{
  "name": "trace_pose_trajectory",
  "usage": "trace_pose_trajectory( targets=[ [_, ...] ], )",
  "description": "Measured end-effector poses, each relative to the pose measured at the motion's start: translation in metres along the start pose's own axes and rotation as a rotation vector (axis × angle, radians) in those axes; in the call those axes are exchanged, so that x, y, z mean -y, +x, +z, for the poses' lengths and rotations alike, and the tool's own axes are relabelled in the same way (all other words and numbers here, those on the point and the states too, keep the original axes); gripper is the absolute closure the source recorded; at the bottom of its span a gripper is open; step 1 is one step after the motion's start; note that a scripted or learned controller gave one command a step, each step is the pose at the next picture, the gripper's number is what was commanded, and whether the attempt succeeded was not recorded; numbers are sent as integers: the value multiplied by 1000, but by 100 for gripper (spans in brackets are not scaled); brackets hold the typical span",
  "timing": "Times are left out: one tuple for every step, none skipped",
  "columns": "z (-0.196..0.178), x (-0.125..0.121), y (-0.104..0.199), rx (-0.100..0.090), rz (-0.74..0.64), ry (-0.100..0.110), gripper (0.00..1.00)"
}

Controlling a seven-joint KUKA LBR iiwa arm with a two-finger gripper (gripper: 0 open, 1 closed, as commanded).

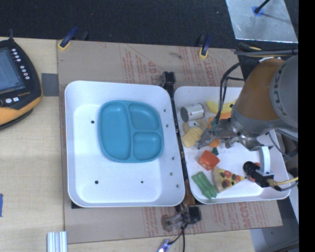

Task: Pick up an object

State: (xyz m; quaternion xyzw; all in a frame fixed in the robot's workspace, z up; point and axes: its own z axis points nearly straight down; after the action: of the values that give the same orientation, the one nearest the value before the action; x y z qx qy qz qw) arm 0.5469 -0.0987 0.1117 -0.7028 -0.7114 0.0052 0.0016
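The right bin (283, 192) holds several small objects. There is a silver can (193, 112), a yellow corn cob (191, 137), a red-orange block (209, 159), a green piece (203, 184), a pizza slice (228, 178) and a yellow banana-like piece (219, 107). My gripper (210, 136) is low inside this bin, just right of the corn cob and above the red-orange block. The grey arm with its orange band (260, 96) covers the bin's right half. I see nothing clearly held by the gripper.
The left bin (84, 188) holds a blue divided plate (130, 130). A teach pendant (8, 85) lies at the bench's far left. Clamps (67, 38) pin the cardboard sheet at the back. Cables and a black fitting (257, 175) hang by the right bin's near corner.
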Motion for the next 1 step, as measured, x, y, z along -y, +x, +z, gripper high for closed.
trace_pose_trajectory(
  targets=[
    [20,-24,3,-3,5,-8,0]
  ],
)
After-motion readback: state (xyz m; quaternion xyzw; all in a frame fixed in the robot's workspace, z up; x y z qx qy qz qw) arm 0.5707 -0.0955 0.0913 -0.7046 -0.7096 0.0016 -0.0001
